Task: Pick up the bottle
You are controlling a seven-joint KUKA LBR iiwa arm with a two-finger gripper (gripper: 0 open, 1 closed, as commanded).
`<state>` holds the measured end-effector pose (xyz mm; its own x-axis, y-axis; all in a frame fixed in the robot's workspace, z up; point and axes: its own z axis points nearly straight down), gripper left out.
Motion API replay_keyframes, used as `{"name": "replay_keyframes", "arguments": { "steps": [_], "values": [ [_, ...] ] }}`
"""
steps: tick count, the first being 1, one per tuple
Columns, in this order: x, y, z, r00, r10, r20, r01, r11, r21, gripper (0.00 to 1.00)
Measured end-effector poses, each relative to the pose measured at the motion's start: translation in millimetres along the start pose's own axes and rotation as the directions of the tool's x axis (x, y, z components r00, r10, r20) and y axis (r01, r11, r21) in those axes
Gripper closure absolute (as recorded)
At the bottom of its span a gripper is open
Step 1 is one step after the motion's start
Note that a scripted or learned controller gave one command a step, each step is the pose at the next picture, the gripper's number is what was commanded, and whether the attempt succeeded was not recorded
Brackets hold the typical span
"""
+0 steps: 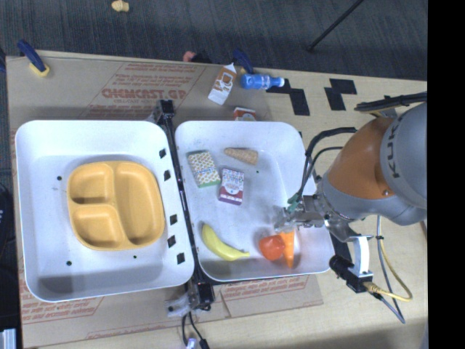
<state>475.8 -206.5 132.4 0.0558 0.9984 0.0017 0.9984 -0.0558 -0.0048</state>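
Note:
A small blue bottle [259, 82] with a pale cap lies on its side on the cardboard behind the right bin [290, 133], outside it. My gripper [294, 217] hangs low over the right bin's near right part, far from that bottle. Just below the gripper lie an orange oblong thing [290, 248] and a red-orange round thing [272, 247]. Nothing shows plainly held by the gripper.
The right bin also holds a banana [221, 243], a patterned box [204, 169], a small carton [232, 186] and a tan wedge [241, 155]. A yellow divided plate [116, 203] fills the left bin [29, 144]. A small carton [222, 84] lies beside the bottle.

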Motion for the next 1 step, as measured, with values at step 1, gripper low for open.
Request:
{"name": "replay_keyframes", "arguments": {
  "steps": [1],
  "values": [
    [-2.3, 1.1, -46.4, 0.940, -0.342, 0.004, 0.342, 0.940, -0.004, 1.00]
  ]
}}
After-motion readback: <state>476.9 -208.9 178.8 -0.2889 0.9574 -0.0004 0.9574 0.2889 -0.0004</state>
